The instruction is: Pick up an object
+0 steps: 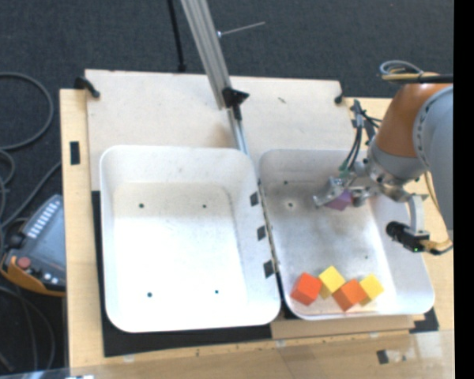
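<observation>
Gripper (337, 196) over right bin (300, 172) | purple object (341, 201) at fingertips | blocks (336, 287) near front rim

Even, bright overhead light, soft shadows, slightly grainy and soft throughout.

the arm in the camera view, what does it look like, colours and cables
The grey KUKA arm has rounded, smooth casing with a broad orange band above the wrist. Thin green and dark cables run beside the wrist down to the small metallic two-finger gripper. A black fitting projects below.
</observation>
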You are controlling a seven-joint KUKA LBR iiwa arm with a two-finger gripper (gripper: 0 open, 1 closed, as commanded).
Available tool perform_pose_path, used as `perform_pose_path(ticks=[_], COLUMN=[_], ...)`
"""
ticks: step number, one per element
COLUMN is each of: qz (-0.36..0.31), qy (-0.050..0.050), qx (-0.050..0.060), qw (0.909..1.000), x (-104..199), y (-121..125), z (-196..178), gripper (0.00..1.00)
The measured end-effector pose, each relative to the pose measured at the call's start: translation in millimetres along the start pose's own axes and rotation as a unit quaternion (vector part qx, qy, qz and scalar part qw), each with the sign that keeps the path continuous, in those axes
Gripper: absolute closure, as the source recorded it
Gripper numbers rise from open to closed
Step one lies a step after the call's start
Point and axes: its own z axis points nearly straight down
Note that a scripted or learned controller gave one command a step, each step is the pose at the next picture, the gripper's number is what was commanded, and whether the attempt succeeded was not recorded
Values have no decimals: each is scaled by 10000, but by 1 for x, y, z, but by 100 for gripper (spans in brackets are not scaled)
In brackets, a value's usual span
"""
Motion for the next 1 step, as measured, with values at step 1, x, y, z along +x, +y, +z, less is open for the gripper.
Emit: perform_pose_path(ticks=[1], qz=[-27], qy=[-8], qx=[15], qw=[10000], x=[0], y=[-2], z=[-11], gripper=[100])
